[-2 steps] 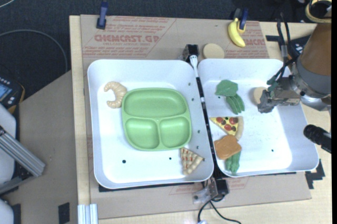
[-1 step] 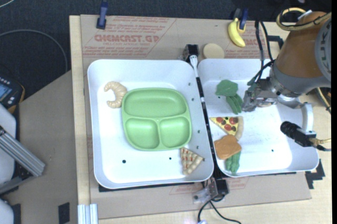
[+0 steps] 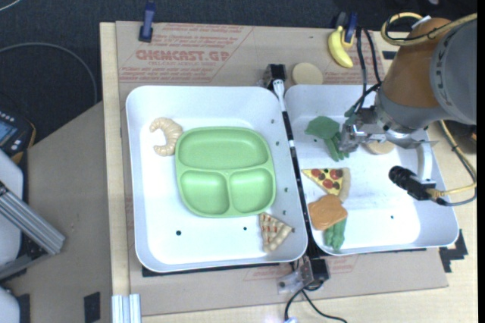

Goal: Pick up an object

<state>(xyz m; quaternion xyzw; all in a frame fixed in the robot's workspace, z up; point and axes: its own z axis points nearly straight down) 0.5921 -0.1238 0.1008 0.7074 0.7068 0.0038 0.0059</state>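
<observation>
The worktop (image 3: pixel 189 48) carries 2 white bins (image 3: pixel 144 162). Toy food: 2 pizza slices (image 3: pixel 327 179), 1 croissant (image 3: pixel 165 135), 1 waffle-like wedge (image 3: pixel 273 230), 1 banana (image 3: pixel 340 48), 2 leafy green pieces (image 3: pixel 324 129), 1 orange piece (image 3: pixel 326 212). There is 1 green divided plate (image 3: pixel 224 170) with 3 compartments.

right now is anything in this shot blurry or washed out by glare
Camera view: the white bins are bright but keep their edges, with soft shadows beside the green divided plate; the croissant and pizza slice look sharp enough; the gripper area is soft and cluttered over the green leaf, so fine detail there is hard to read.
</observation>
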